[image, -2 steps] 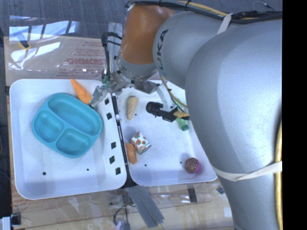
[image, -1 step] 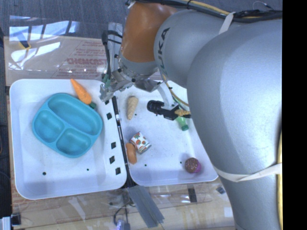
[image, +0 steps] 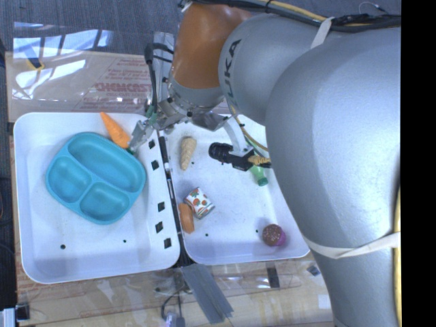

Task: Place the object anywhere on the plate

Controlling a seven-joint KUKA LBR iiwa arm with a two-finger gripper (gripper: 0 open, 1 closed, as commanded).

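Clearly the move turns on how the carrot (image: 115,129) lies against the plate (image: 96,176): it rests in the left bin (image: 41,251) just beyond the plate's far rim, touching or nearly so, its long axis slanting with the thick end toward the gripper (image: 144,132). The gripper hangs just right of the carrot's thick end, near the wall between the bins; whether it grips the carrot cannot be told. By my judgement a short carry toward the plate's middle is all that remains.
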